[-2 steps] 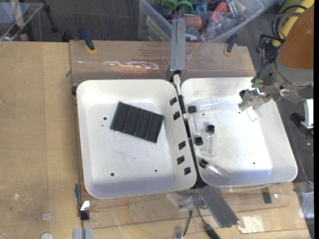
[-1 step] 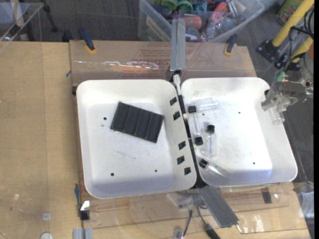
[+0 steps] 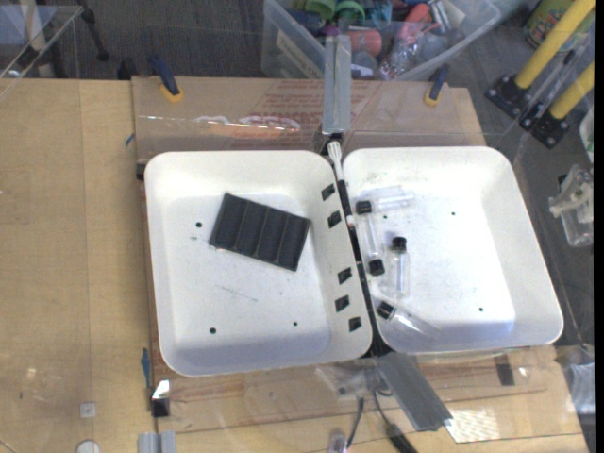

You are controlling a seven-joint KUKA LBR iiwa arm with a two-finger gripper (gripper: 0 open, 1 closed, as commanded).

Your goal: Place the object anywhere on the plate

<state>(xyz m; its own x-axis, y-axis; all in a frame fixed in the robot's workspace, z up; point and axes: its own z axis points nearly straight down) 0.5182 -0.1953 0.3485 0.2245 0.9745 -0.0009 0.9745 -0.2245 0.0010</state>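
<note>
You have two shallow white plastic bins on the bench, the left bin (image 3: pixel 179 281) and the right bin (image 3: pixel 491 281). In the left one you see one flat black ribbed rectangular plate (image 3: pixel 260 231). In the right one you can count four clear plastic vials with black caps (image 3: pixel 387 253).

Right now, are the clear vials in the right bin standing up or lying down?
Lying down. The clear vials rest on their sides on the right bin floor near its left wall, black caps pointing sideways.
</note>
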